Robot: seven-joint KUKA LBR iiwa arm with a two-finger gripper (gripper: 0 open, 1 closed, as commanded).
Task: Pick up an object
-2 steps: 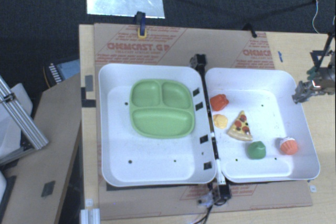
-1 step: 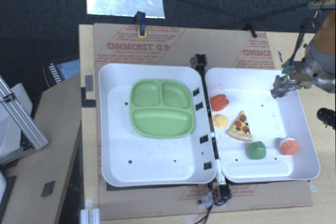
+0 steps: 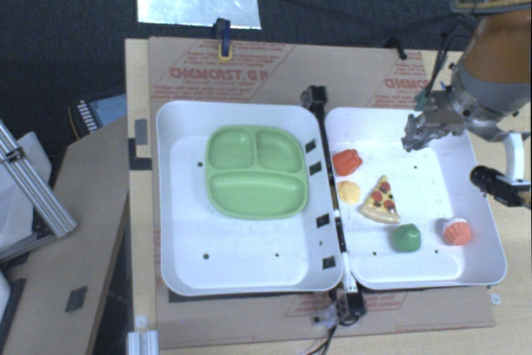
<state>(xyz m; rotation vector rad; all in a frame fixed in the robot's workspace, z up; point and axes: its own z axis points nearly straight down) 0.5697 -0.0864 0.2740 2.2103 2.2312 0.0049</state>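
Gripper (image 3: 414, 137) hangs over the right bin (image 3: 482, 266), jaws unreadable to us, so we should centre above the pizza slice (image 3: 382, 202) before descending.

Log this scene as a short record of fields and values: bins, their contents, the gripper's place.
left bin: holds a green divided tray
right bin: holds five toy foods
toys: red piece, yellow piece, pizza slice, green piece, pink cupcake
gripper: over the right bin's far part, nothing seen between its fingers
nearest toy to gripper: red piece, apart from it
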